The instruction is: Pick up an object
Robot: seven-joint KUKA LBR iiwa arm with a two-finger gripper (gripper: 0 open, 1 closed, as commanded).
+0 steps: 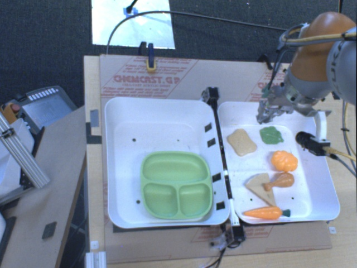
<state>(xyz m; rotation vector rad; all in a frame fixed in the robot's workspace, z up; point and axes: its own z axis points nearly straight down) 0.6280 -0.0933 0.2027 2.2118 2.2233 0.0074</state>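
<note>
The right bin (318, 205) holds several toy foods: a tan bread slice (241, 142), a green leafy piece (271, 135), an orange pumpkin-like ball (284, 161), a brown drumstick (278, 181), a tan wedge (257, 185) and an orange carrot (265, 213). My gripper (268, 114) hangs over the bin's far edge, just above and behind the green piece. Nothing shows between its tips.
The left bin (122, 121) holds a green divided plate (176, 184) at its near right. A black divider (216, 149) runs between the bins. Cables arc overhead at the back. A grey device (42, 109) and metal rail (22, 155) sit at far left.
</note>
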